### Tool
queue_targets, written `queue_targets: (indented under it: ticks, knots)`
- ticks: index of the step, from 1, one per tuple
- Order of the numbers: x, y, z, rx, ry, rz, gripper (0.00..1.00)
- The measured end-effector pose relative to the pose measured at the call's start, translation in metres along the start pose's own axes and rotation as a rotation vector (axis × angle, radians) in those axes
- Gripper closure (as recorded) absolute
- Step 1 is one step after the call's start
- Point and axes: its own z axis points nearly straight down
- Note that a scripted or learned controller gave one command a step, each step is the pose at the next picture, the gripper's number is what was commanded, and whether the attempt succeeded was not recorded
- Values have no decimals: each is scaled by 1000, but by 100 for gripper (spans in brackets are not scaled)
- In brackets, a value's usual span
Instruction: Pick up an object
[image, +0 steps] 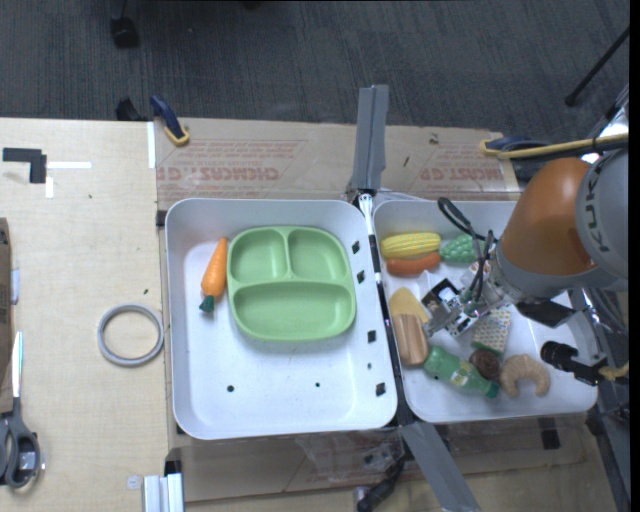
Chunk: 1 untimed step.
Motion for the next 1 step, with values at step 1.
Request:
queue_targets:
  ticks: [1]
  knots:
    - [2,0,-6,3,6,2,100]
